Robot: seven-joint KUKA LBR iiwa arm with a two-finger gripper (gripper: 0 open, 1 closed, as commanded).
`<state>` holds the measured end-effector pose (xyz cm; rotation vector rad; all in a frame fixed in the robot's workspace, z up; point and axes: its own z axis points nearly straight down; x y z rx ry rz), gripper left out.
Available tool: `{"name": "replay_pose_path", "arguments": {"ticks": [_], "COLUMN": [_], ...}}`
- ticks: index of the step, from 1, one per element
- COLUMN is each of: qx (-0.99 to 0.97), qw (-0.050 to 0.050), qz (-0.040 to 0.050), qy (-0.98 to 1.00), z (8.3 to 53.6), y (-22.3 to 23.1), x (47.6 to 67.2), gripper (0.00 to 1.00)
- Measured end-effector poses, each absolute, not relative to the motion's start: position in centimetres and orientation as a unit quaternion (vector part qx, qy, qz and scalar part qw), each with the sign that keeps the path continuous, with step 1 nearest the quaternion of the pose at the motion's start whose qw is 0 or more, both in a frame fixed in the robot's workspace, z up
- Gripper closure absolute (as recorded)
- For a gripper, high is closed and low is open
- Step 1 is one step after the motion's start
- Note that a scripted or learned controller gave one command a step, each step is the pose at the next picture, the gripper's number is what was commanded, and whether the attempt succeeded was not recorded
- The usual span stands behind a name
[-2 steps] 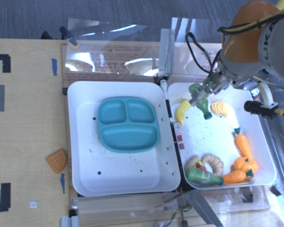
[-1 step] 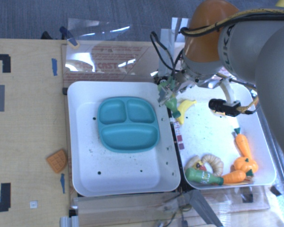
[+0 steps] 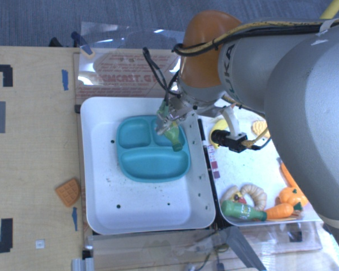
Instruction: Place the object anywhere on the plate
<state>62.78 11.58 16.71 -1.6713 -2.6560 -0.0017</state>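
A blue divided plate (image 3: 152, 151) lies in the left white bin (image 3: 101, 168). My gripper (image 3: 170, 124) hangs over the plate's upper right compartment, reaching in from the right. A small green object (image 3: 174, 136) sits between its fingers, and the gripper is shut on it. The object's lower end is just above or touching the plate's right rim; I cannot tell which. The arm's orange band and grey body hide the back right of the scene.
The right bin (image 3: 237, 168) holds a green bottle (image 3: 243, 210), a carrot (image 3: 278, 211), an orange pumpkin (image 3: 291, 196), a pale ring-shaped pastry (image 3: 253, 193) and a yellow piece (image 3: 260, 129). A waffle (image 3: 68, 192) lies on the bench left of the bins.
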Motion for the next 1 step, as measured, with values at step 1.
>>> {"name": "replay_pose_path", "arguments": {"ticks": [1], "qx": [-0.535], "qw": [0.0], "qz": [-0.0004], "qy": [-0.845], "z": [16.84], "y": [11.19], "x": [62.89], "gripper": [0.0]}}
